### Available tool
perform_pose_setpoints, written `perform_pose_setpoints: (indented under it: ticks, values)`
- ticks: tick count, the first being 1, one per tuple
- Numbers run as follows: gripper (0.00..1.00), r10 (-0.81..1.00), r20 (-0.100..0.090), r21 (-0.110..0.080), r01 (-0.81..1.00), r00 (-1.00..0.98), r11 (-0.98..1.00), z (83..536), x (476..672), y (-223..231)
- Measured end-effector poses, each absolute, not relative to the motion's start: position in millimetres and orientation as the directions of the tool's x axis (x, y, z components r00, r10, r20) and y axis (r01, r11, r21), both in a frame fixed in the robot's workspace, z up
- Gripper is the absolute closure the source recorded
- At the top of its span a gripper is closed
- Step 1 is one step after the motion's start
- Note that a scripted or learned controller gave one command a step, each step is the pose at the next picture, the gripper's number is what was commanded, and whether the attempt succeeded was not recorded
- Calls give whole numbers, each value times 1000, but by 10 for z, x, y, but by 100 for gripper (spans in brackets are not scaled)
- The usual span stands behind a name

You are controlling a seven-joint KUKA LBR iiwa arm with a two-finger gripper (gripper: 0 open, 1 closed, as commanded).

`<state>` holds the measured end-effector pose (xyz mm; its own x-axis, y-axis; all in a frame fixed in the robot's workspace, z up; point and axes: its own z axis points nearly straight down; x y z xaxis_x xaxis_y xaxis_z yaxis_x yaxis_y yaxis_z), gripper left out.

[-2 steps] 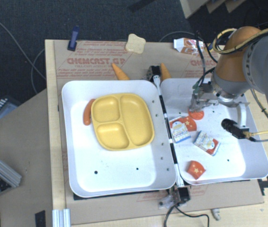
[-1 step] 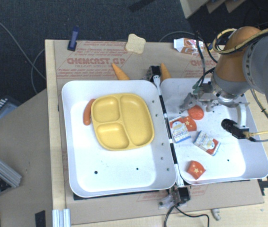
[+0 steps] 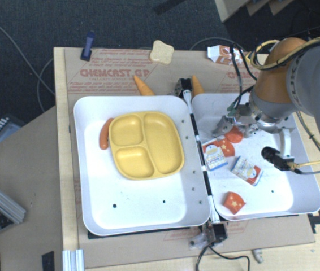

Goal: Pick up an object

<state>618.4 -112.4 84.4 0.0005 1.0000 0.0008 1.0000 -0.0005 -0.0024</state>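
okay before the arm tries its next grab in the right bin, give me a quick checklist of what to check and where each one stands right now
1. Gripper over right bin: ok.
2. Red item directly beneath gripper: ok.
3. Item seen between fingers: cannot tell.
4. Neighbours clear of target: not ok, the carton lies against it.
5. Black cable clear of small packet: ok, close but apart.
6. Yellow tray clear of the work, in left bin: ok.
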Motion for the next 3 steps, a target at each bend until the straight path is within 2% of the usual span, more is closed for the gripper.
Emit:
perform_pose_setpoints:
  ticks: [1,2,3]
  values:
    - [100,1000,0,0,1000,1,-1,949,6191,-1121]
    - [0,1000,1,0,1000,1,-1,946,6190,-1121]
    - [0,1000,-1,2,1000,-1,1,848,6556,-1140]
